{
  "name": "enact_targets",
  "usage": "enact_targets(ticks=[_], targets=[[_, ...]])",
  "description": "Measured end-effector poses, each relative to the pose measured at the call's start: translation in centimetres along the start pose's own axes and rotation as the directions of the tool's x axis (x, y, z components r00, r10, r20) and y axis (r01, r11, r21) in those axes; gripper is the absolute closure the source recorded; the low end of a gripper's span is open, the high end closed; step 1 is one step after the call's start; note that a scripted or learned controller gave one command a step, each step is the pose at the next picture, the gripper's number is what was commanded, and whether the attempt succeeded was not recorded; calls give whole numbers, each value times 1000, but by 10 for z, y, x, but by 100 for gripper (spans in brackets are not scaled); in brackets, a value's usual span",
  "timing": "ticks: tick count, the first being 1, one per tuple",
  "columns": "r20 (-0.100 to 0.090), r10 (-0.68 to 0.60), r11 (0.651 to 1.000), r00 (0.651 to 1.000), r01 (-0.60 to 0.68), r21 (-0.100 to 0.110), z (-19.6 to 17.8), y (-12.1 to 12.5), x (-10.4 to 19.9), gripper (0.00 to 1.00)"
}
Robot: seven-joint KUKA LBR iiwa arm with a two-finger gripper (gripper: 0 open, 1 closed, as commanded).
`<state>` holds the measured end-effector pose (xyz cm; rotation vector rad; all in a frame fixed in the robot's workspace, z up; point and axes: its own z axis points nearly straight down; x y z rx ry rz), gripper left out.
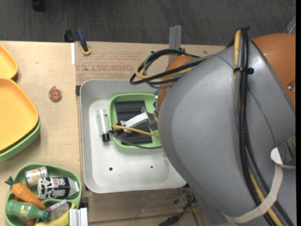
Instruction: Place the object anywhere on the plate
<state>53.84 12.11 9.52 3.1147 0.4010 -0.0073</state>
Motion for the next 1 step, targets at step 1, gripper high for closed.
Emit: enact_targets(ticks=[1], targets=[[64, 49, 999, 997, -50, 14, 14, 16, 71, 0]])
